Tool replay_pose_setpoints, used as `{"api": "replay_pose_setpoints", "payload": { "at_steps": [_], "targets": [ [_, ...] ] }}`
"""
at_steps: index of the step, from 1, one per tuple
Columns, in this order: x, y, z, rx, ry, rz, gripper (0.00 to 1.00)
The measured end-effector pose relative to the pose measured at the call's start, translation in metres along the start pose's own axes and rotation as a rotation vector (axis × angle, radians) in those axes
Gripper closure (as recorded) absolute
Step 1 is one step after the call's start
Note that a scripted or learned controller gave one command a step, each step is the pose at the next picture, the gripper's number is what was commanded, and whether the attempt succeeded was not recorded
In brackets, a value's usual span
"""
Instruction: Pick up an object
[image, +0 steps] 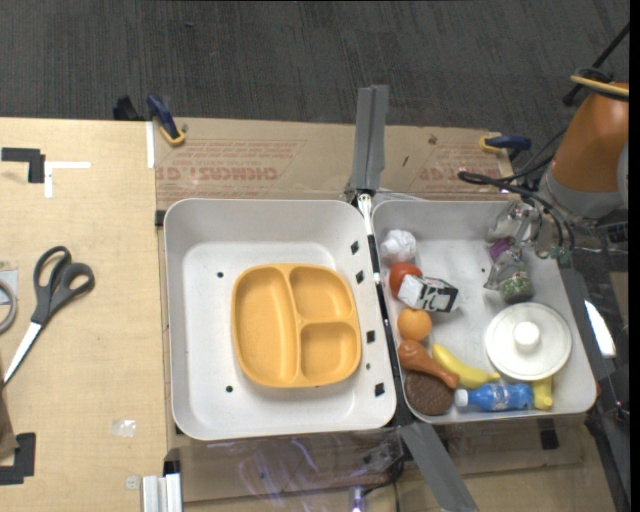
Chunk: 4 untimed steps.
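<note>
The right bin (470, 222) holds several objects: a white crumpled piece (398, 243), a red item (402, 274), a white and black box (431, 294), an orange ball (414, 323), a brown drumstick (424, 361), a banana (463, 369), a dark brown disc (430, 396), a blue bottle (496, 397) and a white round bowl (528, 338). A clear object with a green base (513, 279) sits at the bin's far right. My gripper (522, 233) hangs just above that clear object, under the orange band of the arm (598, 140).
The left bin (190, 300) holds a yellow divided plate (297, 325). Scissors (50, 290) lie on the wooden bench at the left. Blue clamps (165, 118) (507, 143) grip the cardboard behind the bins. A grey divider bar (370, 140) stands between the bins at the back.
</note>
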<state>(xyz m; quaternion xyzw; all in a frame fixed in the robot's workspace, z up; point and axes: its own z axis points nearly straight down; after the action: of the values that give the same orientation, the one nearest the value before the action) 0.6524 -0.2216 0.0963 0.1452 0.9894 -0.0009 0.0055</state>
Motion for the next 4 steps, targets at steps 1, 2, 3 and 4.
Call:
{"api": "replay_pose_setpoints", "payload": {
  "at_steps": [1,2,3,4],
  "targets": [
    [-0.002,0.001,-0.012,0.0,-0.009,-0.002,1.0],
    [0.083,0.055,0.003,0.003,0.01,0.612,1.0],
    [0.048,0.074,-0.129,0.004,0.006,0.74,1.0],
    [0.053,-0.004,-0.005,-0.001,0.015,0.831,1.0]
  ]
}}
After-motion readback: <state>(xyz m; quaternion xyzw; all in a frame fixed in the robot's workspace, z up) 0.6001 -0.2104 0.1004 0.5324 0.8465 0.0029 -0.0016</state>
